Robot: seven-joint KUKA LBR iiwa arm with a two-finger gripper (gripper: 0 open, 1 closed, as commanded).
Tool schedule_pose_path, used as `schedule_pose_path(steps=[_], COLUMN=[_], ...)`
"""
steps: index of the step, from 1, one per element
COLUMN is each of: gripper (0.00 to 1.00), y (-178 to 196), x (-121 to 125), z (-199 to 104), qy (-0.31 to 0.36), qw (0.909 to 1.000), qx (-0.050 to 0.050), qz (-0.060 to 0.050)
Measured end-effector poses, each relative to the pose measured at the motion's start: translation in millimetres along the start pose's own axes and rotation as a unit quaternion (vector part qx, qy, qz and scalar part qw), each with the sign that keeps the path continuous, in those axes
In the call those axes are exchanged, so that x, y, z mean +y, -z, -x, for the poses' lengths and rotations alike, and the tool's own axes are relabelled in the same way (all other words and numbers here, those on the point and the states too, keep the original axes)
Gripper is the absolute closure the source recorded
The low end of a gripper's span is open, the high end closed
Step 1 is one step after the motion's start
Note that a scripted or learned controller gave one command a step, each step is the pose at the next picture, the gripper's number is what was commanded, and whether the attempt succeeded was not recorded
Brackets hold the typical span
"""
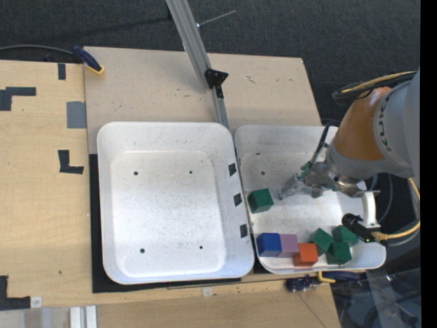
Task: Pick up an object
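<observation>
Nearest me, little blocks (307,246) sit along the front of the right bin (273,142). A green block (260,199) lies just left of my gripper (292,187); I cannot tell its state. Farther off are the left bin (164,132), wooden bench (41,115) and dark floor (82,5).

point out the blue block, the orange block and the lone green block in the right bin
blue block (269,243): camera view, middle of its top face
orange block (307,253): camera view, middle of its top face
lone green block (260,199): camera view, middle of its top face
</observation>
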State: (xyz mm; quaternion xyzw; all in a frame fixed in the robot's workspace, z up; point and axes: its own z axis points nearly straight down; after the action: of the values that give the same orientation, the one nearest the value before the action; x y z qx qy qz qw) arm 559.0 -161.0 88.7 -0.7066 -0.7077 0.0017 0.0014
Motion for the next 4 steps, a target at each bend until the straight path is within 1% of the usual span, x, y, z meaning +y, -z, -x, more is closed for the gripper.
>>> schedule_pose_path(steps=[1,2,3,4], gripper=[1.00,1.00,1.00,1.00], y=[12.5,73.2,126.4,139.4], x=[0.7,7.4,8.6,12.0], z=[-0.8,-5.1,-5.3,-57.7], qy=[0.000,0.000,0.000,0.003], qw=[1.0000,1.0000,1.0000,1.0000], qx=[0.001,0.000,0.000,0.001], qz=[0.001,0.005,0.005,0.003])
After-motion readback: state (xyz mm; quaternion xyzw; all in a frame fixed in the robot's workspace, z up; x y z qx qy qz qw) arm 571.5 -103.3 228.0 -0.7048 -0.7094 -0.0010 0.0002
